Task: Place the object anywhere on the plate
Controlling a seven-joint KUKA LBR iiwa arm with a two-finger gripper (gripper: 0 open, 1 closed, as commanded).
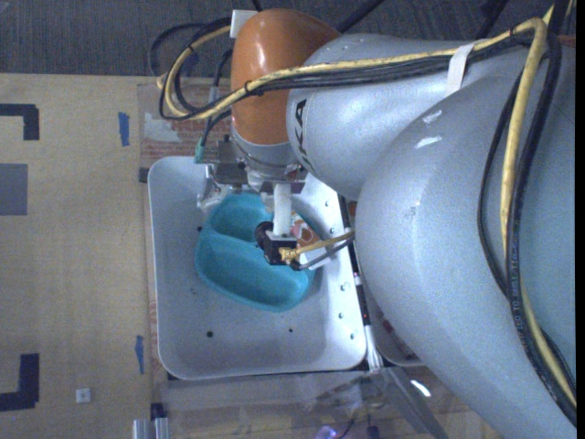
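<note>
Camera view: the grey arm [439, 199] reaches in from the right and covers much of the scene. Its orange band [270, 53] sits above the far edge of a shallow white bin [238, 341]. The bin stands on a tan counter [73, 245] marked with strips of blue tape [123, 128].

The teal plate [239, 273] is a rounded, slightly heart-shaped dish. It lies flat in the bin, toward the right wall, with bare white floor to its left and on its near side. The tool [233, 186] hangs over the plate's far lobe, low and close to it. I cannot tell whether it touches the plate. The wrist hides its working end, so I cannot tell whether the tool is spread, pressed together or pinching something. The object to be placed is likewise hidden under the wrist, if it is there at all.

With the tool already over the plate, this looks like the placing step, close to a release. The next move calls for a short, steady descent. The tool should then let go well inside the rim and lift straight up, so the plate is not dragged.
</note>
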